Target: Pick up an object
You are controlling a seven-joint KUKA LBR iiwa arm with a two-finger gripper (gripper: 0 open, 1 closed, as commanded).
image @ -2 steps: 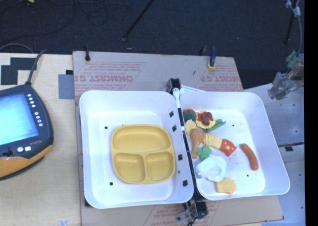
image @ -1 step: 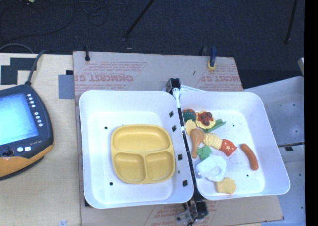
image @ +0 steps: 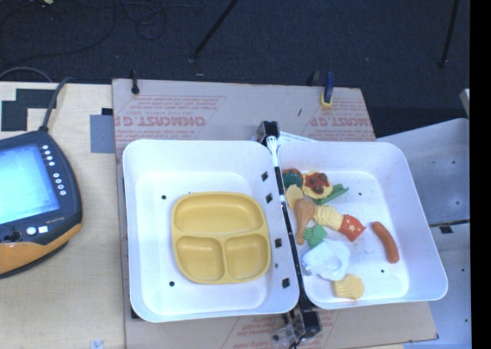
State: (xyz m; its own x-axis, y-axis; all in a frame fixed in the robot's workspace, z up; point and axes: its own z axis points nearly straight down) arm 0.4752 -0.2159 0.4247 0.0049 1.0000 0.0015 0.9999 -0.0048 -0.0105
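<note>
Dark carpet (image: 230, 18), trailing cables (image: 138, 2)

even bright light, slightly soft, faint shadows

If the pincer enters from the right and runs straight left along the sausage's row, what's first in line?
Probably the right bin's outer rim if it travels low. Above that, the orange sausage, lying alone near that side. The red star piece is next. Height is unclear from above.
</note>
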